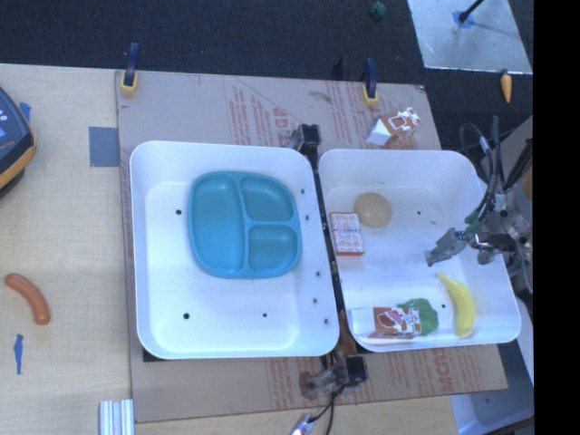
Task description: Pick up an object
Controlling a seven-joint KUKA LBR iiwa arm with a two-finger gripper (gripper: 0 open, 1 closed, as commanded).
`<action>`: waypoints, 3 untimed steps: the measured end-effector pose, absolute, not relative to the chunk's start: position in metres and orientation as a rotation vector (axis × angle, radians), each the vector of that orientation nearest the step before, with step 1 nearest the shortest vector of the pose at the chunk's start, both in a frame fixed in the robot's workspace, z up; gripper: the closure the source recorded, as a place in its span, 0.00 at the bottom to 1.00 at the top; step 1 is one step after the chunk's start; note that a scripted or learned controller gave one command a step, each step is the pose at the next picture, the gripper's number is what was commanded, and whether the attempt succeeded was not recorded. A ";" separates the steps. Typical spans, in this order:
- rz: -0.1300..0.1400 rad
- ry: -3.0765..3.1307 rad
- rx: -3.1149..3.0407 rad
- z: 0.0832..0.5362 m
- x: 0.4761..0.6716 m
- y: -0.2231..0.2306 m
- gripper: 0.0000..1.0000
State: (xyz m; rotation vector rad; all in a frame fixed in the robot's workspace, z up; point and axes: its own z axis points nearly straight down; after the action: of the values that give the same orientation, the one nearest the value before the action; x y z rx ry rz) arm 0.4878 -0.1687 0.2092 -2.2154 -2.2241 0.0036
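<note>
While lying flat, banana runs near-vertically.

Bright, even light from above — both bins glare white, nearly blown out. Shadows soft and short. Slight overall softness; the floor at 12 o'clock sinks dark, bluish.
</note>
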 end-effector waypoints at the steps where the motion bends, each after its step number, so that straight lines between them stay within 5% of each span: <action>1: 0.005 -2.224 -2.214 0.091 0.475 -0.212 0.00; 2: 0.006 -2.229 -2.211 0.102 0.475 -0.213 1.00; 3: 0.004 -2.228 -2.212 0.109 0.496 -0.096 1.00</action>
State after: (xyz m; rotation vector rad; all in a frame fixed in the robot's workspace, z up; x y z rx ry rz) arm 0.4965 -0.0964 0.1090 -2.2116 -2.2283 0.0041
